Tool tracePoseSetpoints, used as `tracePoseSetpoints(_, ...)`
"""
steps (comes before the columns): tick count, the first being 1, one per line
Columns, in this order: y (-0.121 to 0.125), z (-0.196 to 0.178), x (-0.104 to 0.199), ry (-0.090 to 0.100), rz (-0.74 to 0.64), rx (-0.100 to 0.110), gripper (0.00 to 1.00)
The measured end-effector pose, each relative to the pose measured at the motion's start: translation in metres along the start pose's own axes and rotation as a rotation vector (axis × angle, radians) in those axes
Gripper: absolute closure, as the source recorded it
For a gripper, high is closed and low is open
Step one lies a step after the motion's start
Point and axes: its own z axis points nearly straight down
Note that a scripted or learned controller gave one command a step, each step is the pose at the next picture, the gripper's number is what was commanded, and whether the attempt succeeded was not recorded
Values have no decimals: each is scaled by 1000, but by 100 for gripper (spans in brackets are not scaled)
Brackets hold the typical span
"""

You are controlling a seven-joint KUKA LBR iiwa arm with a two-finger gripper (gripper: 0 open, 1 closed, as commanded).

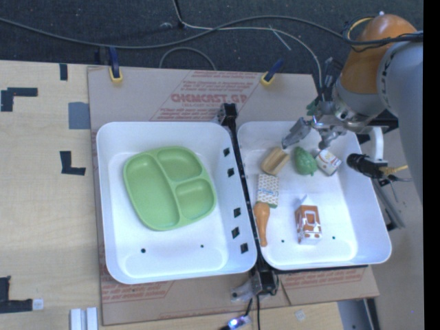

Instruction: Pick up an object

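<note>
Six small objects lie in the right bin [364, 246]. The gripper [313, 135] hovers above its far edge, jaws spread and holding nothing, straddling the green toy [305, 161]. Step in hand, by judgement: the approach. Next it needs a descent, then closing squarely.

Glossy white plastic bins [117, 253], matt green plastic tray [168, 188], brown cardboard underlay [199, 98].
</note>
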Motion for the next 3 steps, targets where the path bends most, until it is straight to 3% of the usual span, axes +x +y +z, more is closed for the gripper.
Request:
tracePoseSetpoints(1,5,46,-6,-1,0,-1,0)
tracePoseSetpoints(2,5,34,-5,-1,-2,-4,100)
tracePoseSetpoints(3,3,-24,4,2,-2,-8,100)
